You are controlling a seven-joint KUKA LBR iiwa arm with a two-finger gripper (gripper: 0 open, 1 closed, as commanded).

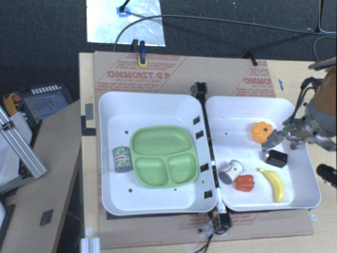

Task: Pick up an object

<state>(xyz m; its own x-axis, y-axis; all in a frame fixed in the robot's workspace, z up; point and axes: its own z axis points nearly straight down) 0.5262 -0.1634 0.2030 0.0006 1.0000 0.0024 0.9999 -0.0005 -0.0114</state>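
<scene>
In the right bin [300,194], an orange fruit [260,130] lies near the middle. A yellow banana [275,184] lies toward the front right. Next to it is a red pepper-like piece [244,183], with a small white and grey object [230,171] just beside it near the divider. My gripper [274,139] reaches in from the right, low over the bin. Its tip is right beside the orange fruit's lower right side. I see nothing held in it.
The left bin [113,115] holds a green divided plate [160,156] and a small can [121,158] lying at the plate's left. A black divider [206,141] runs between the bins. Cables and a control pendant [45,104] lie outside the bins.
</scene>
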